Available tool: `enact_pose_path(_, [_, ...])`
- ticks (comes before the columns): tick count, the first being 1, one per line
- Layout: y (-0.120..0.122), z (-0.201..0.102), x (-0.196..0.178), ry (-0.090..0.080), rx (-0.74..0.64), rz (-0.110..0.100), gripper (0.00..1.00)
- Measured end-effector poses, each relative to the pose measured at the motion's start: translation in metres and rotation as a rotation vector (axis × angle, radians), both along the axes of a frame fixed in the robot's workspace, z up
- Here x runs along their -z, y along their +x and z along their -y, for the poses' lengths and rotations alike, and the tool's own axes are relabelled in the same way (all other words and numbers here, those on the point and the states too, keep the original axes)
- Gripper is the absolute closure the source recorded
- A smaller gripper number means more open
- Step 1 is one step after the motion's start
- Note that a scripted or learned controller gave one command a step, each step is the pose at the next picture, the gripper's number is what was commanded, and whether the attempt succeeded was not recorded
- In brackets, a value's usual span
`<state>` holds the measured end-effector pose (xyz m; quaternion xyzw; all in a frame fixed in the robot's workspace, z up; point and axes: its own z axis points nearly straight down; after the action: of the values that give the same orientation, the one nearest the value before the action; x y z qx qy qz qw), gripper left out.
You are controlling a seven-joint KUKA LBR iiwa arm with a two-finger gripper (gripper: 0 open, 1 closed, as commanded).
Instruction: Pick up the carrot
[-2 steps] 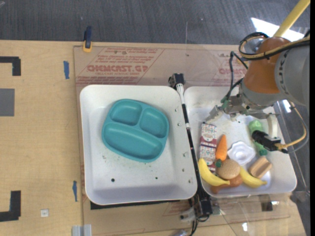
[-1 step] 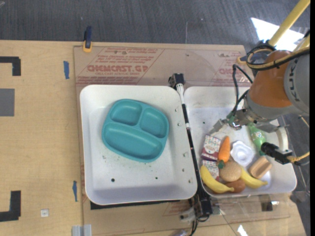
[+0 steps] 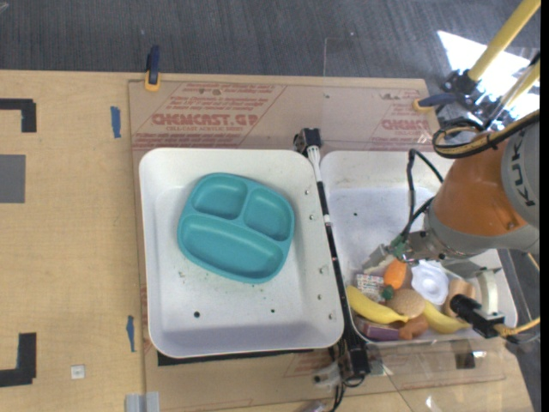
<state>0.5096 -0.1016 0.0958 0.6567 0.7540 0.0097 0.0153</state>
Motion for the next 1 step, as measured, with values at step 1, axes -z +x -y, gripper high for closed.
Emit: enact_pose_path(1, [-0.0009,-0.001,-0.0057,0.0,0.0,-0.003,1.0])
